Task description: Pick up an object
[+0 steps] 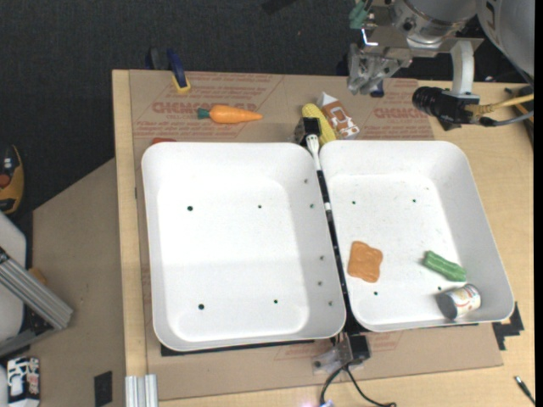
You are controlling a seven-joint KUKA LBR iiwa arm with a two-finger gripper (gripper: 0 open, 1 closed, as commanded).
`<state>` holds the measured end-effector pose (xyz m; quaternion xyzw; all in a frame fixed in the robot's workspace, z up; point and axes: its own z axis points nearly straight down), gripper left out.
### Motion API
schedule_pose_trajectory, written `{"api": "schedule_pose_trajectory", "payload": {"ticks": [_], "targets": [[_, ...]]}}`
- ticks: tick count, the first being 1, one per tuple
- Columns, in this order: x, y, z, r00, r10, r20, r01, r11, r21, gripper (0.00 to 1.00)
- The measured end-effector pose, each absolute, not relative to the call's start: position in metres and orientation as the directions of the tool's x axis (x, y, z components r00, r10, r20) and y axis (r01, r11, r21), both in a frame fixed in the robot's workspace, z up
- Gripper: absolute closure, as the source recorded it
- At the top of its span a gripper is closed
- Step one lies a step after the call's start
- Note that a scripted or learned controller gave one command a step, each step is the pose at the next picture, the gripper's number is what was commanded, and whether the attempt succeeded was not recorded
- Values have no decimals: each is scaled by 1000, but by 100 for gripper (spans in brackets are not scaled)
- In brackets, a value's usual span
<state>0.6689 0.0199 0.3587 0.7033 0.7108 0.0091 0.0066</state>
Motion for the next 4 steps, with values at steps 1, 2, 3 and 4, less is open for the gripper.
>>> {"api": "schedule_pose_trajectory", "payload": {"ticks": [1,2,3,4], "targets": [[620,-95,396,12,1000,-6,1000,-12,7,100],[620,-175,444,9,1000,-8,1000,-9,9,100],[585,-228,434,7,1000,-2,1000,-7,-2,100],[587,-160,343,-6,1000,5,1000,6,-9,100]]}}
